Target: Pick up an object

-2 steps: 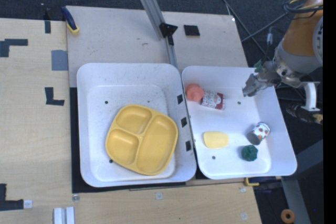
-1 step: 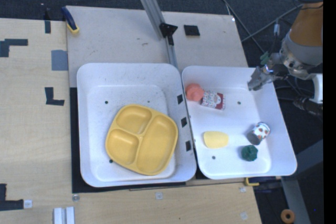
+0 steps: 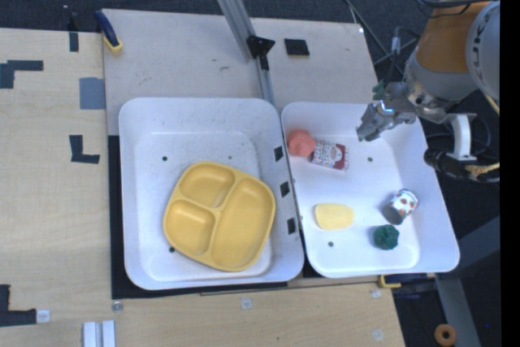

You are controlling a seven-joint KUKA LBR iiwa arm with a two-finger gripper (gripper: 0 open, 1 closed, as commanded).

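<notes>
Gripper: the gripper [image 3: 371, 128] hangs over the far right part of the right bin [image 3: 431, 199], nothing visibly between its fingers; how far apart they stand I cannot tell from this slant.
Right bin: holds five small things, all lying loose and apart from the gripper.
Packet: a red and white packet [image 3: 329, 154] lies near the bin's far edge, the nearest thing to the gripper, touching or just beside the ball.
Ball: an orange-pink ball [image 3: 301, 143] at the bin's far left corner, close to the wall.
Yellow piece: a flat, pale yellow piece [image 3: 334, 216] nearer the bin's front, left of centre.
Can: a small silvery can [image 3: 400, 205] tilted by the right wall.
Green lump: a dark green lump [image 3: 386, 236] just in front of the can.
Left bin: the left bin [image 3: 138, 175] carries a yellow tray [image 3: 219, 215] with three compartments.
Handling, as I judge it: the packet looks light and soft, likely crinkly and slippery; take it across its narrow width. The ball may roll off; the can looks stiff, best gripped across its body.
</notes>
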